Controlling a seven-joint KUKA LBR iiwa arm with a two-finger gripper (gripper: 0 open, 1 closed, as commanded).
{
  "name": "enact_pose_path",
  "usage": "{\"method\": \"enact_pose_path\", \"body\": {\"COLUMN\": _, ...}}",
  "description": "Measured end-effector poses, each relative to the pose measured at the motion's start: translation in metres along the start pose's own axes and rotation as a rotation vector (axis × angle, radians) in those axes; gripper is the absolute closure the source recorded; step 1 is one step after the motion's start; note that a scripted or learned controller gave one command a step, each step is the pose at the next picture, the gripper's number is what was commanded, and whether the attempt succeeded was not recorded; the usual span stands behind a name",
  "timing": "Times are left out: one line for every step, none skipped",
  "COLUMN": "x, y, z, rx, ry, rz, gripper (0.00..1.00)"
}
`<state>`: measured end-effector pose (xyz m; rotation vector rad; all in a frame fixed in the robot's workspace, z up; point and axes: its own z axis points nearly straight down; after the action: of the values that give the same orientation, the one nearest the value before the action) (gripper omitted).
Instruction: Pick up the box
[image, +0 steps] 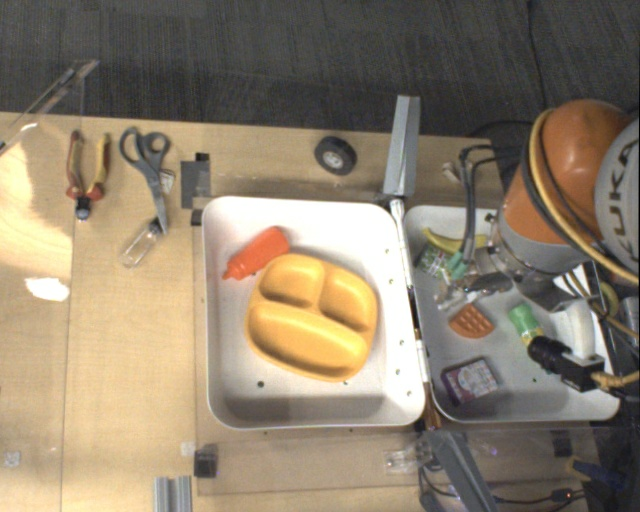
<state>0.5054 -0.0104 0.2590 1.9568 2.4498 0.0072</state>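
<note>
My gripper (462, 292) hangs low in the right-hand shallow white bin (600, 405), near its upper left part, and I cannot tell how it is set because my grey arm with the orange band (570, 180) covers much of it. Just below it lies a small flat orange waffle-patterned piece (470, 321), and to the right a little green cylinder (524, 320). The box, a small dark purple carton with a pale label (470, 379), lies flat near the bin's front left corner, apart from my gripper and touching nothing I can make out. I judge it light, stiff and thin-walled, likely smooth, so a gentle pinch across its shorter width should suit. Its long axis runs roughly left to right, tipped slightly up toward the right. The left white bin (230, 400) holds a large yellow divided plastic tray (312, 315) and an orange carrot-shaped toy (256, 252).
</note>
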Motion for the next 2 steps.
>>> {"method": "enact_pose_path", "body": {"x": 0.000, "y": 0.000, "z": 0.000, "rx": 0.000, "ry": 0.000, "rz": 0.000, "gripper": 0.00}}
{"method": "enact_pose_path", "body": {"x": -0.051, "y": -0.012, "z": 0.075, "rx": 0.006, "ry": 0.000, "rz": 0.202, "gripper": 0.00}}
